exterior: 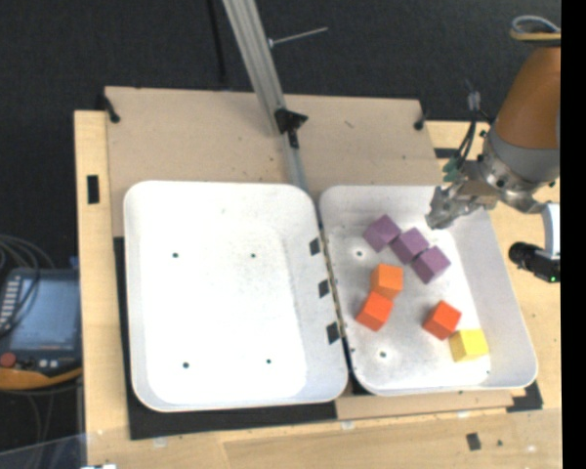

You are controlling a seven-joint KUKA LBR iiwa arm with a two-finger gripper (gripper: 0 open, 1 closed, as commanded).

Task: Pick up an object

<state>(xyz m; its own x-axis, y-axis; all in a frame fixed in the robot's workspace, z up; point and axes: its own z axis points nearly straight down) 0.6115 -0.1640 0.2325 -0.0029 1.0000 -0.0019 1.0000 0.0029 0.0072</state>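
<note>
Camera view: the gripper [447, 208] is seen poised over the right bin [503, 291], at one o'clock from the purple cubes [410, 245]. Whether it is spread or closed cannot be told. Nothing is held; picking is judged yet to be done.

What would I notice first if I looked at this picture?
The bright blocks in the right bin jump out: three purple blocks in a slanted row, three orange blocks below them, and one yellow block near the bin's front right corner. Next comes the big orange-banded arm at the right, its tool hanging just right of the purple blocks.
</note>
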